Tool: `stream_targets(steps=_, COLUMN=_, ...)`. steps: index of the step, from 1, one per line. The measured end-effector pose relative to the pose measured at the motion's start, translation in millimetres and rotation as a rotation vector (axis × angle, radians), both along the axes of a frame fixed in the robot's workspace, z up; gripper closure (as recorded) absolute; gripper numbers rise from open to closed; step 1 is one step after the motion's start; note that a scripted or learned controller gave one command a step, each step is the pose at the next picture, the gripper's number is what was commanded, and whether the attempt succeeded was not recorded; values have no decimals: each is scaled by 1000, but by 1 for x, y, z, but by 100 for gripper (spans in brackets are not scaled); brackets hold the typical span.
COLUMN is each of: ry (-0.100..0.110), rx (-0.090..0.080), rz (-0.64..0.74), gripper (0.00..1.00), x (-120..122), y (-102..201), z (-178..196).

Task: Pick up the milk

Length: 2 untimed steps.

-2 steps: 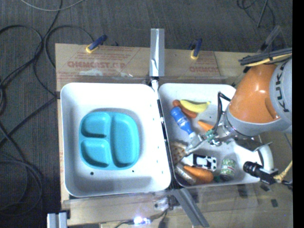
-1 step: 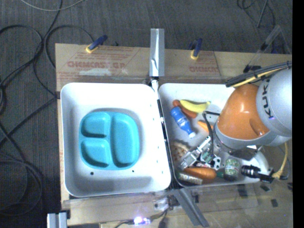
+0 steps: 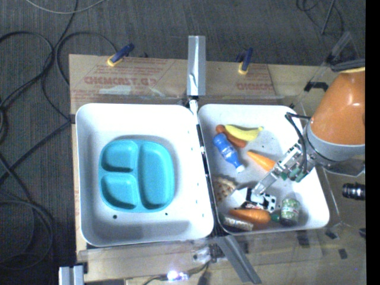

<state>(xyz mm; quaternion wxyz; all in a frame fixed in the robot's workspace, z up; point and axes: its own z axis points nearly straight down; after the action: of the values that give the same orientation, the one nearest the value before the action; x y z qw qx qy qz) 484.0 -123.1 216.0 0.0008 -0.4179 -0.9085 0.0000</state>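
The gripper (image 3: 259, 190) is down in the right bin (image 3: 317, 215), its tip right over a small black-and-white spotted carton (image 3: 266, 202) that I take to be the milk, lying near the front wall between a carrot (image 3: 250, 215) and a greenish can (image 3: 290, 209). From this angle I cannot tell how the claw stands — spread or pressed together. Nothing is lifted; the carton looks to be resting on the bin floor. So the reach seems done, while the grasp and the lift remain — the left bin (image 3: 89, 159) holds just a blue tray (image 3: 138, 174)
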Motion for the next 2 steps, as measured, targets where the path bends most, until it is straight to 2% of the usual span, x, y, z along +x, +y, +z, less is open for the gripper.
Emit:
stream_targets(steps=1, ry=5, rx=0, rz=-47, gripper=0, x=15, y=104, z=-34)
stream_targets(steps=2, ry=3, rx=-1, rz=-134, gripper=0, x=41, y=62, z=-34)
